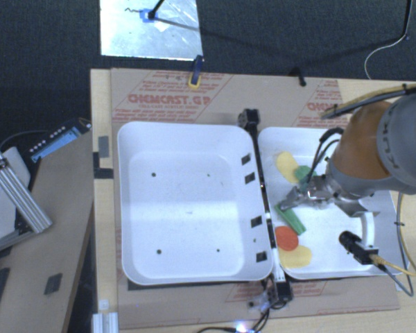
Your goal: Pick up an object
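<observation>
Metal rails [10, 186] stand at the far left, off the bench, with a dark strip with blue markings [55, 139] lying just beyond them. Up at the back, a shiny square sheet [149, 19] rests on the dark floor. The bench itself is covered by brown cardboard [170, 99] with red printing, and a small yellow and blue clip [195, 75] sits at its far edge.

On the cardboard, the left bin [187, 200] has nothing on its white floor but a few small dark dots. Black clips [253, 179] run down the seam where it meets the right bin [319, 252].

The right bin holds the objects, all close to its left wall: a pale yellow piece [286, 164] toward the back, a green piece [302, 173] touching it, a longer green block [291, 220] further forward, a round orange piece [287, 237] just beside that, and another yellow piece [297, 257] at the front.

The grey arm [381, 148] with its orange band reaches in from the right, and the gripper [299, 196] is low over the bin between the two green pieces. I cannot tell from where I stand whether it has closed on anything.
</observation>
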Controlling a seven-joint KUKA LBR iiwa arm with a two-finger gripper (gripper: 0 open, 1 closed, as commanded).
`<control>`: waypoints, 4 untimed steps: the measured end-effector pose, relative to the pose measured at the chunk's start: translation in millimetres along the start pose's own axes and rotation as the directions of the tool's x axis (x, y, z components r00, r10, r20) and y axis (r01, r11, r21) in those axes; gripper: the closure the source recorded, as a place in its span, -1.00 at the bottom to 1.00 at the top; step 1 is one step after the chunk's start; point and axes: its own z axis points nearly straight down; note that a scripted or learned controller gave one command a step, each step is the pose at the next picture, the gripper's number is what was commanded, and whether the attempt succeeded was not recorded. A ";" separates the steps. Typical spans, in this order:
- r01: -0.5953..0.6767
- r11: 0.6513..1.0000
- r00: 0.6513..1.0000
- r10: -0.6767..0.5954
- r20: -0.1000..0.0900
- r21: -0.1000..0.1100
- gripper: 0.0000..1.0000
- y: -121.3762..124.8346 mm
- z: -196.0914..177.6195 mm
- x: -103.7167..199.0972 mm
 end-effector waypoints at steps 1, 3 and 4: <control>0.009 1.000 1.000 -0.009 0.001 -0.006 -1.00 118.6 -10.8 12.5; 0.009 1.000 1.000 -0.009 0.000 0.002 1.00 128.2 -108.3 67.6; -0.002 1.000 1.000 0.002 0.002 -0.002 1.00 128.7 -185.2 23.3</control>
